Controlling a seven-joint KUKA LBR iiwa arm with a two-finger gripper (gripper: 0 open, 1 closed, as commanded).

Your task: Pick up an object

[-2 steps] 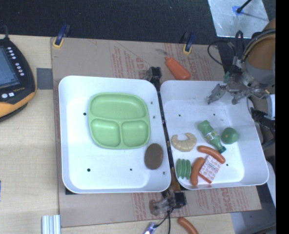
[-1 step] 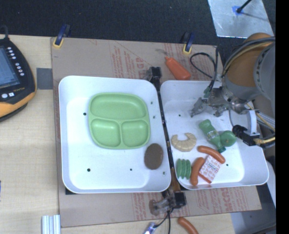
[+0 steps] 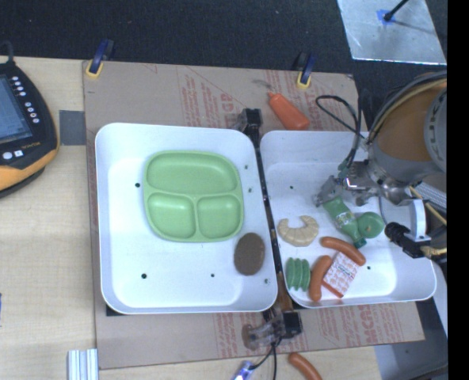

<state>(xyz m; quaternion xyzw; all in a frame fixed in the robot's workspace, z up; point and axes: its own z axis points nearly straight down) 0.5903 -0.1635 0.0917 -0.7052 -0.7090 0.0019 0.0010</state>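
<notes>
Nearest the camera, at six o'clock, one orange sausage [image 3: 306, 364] lies on the cardboard mat [image 3: 179, 93]. Two white bins sit side by side on a wooden bench [image 3: 28, 291]. Right bin [image 3: 298, 153] holds two sausages [image 3: 343, 251], one green pod [image 3: 298, 274], one pastry [image 3: 299, 229], one packet [image 3: 341, 275], one green bottle [image 3: 353, 222]. My gripper [image 3: 339, 190] hovers at three o'clock over that bottle; how far it is spread I cannot tell. Left bin [image 3: 116, 236]: one green tray [image 3: 192, 195], one brown disc [image 3: 249, 253].

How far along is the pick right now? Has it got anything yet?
Done: the arm has reached into the right bin, and the tool is low over the green bottle-shaped toy. In hand: nothing visibly; whether the tool grips it cannot be told. Left: the grasp and lift. The sausages, green beans and pastry lie untouched in the bin.
</notes>
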